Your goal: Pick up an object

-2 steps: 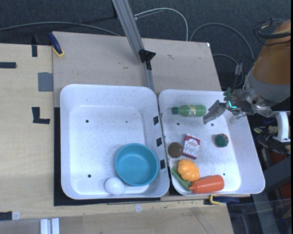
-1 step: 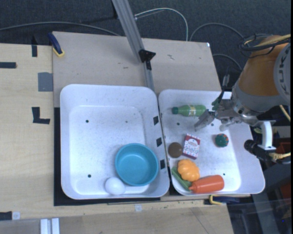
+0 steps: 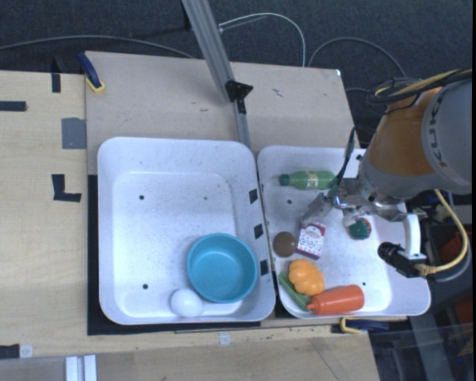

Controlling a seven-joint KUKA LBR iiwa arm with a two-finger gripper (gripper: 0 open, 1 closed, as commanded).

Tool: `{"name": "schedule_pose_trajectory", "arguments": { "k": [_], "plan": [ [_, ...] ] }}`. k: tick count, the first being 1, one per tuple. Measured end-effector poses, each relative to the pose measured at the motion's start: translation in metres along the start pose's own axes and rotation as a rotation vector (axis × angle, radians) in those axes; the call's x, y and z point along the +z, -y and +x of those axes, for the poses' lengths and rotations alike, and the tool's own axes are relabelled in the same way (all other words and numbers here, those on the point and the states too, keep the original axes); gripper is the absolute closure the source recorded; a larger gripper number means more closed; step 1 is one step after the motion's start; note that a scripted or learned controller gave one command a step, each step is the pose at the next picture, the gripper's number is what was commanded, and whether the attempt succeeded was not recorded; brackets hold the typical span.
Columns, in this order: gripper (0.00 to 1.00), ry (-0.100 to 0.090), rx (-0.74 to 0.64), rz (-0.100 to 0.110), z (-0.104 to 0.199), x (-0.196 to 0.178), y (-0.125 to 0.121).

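The right bin (image 3: 397, 292) holds several small items. A green bottle (image 3: 308, 180) lies on its side at the far end. A red and white carton (image 3: 311, 240) sits mid-bin with a brown ball (image 3: 284, 244) to its left. Nearer the front are an orange pepper (image 3: 305, 276), a green piece (image 3: 293, 290) and a red-orange carrot shape (image 3: 335, 299). My gripper (image 3: 316, 208) hangs low over the bin, just above the carton and below the bottle. A small green and white object (image 3: 358, 228) lies right of it, under the wrist. Nothing shows in the gripper.
The left bin (image 3: 143, 173) holds a blue bowl (image 3: 221, 267) and a white ball (image 3: 186, 302) near its front wall. A grey pole (image 3: 210, 38) slants over the bench behind the bins. The arm's body (image 3: 420, 141) and cables crowd the right side.
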State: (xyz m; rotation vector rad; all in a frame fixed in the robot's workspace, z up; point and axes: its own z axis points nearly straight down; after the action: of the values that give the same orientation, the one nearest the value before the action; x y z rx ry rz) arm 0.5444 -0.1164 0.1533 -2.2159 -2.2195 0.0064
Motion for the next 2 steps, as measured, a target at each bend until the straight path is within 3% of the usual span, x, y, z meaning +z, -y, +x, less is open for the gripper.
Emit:
{"name": "schedule_pose_trajectory", "arguments": {
  "k": [1,2],
  "plan": [
    [0.0,0.001,0.0,0.0,-0.005,0.049,-0.006],
    [1.0,0.0,-0.001,-0.002,-0.005,0.037,-0.006]
  ]
}}
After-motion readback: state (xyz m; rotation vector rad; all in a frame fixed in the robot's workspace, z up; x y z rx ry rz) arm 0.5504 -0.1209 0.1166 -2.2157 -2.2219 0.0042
